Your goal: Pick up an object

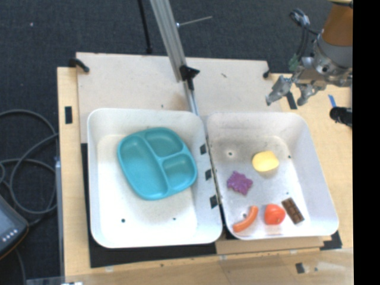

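Observation:
The right bin [309, 141] holds a yellow lemon-like object [265, 161], a purple lumpy piece [240, 183], an orange carrot-like stick [246, 218], a red tomato-like ball [274, 214] and a small brown block [292, 211]. My gripper [290, 95] hangs above the bench just beyond the right bin's far edge, well above the objects. Its two fingers are spread apart with nothing between them.
The left bin [101, 159] bears a teal divided plate [157, 162]. A slanted metal pole [169, 31] rises behind the gap between the bins. Cables lie on the dark floor at the left.

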